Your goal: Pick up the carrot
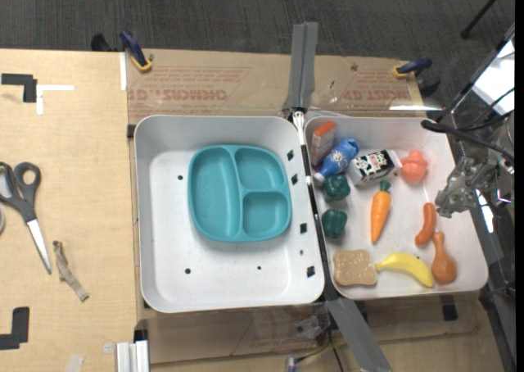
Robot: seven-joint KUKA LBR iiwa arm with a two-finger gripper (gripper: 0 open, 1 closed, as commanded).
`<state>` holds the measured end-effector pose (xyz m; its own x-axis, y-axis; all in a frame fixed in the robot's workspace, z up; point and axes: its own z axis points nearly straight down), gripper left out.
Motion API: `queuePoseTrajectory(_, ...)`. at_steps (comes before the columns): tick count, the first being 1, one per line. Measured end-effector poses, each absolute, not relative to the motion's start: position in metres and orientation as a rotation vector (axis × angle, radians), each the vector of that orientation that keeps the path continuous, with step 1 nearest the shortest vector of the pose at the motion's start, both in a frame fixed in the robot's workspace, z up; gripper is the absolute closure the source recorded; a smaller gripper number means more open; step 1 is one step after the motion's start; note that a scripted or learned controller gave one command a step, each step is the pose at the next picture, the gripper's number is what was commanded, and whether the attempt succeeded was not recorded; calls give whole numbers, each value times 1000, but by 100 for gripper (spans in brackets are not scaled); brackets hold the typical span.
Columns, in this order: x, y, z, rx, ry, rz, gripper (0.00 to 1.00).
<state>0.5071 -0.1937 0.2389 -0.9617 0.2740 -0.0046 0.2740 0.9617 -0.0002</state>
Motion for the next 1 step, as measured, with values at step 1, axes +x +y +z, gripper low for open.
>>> queuePoseTrajectory(1,518,-222,319,443,3106,-1,100)
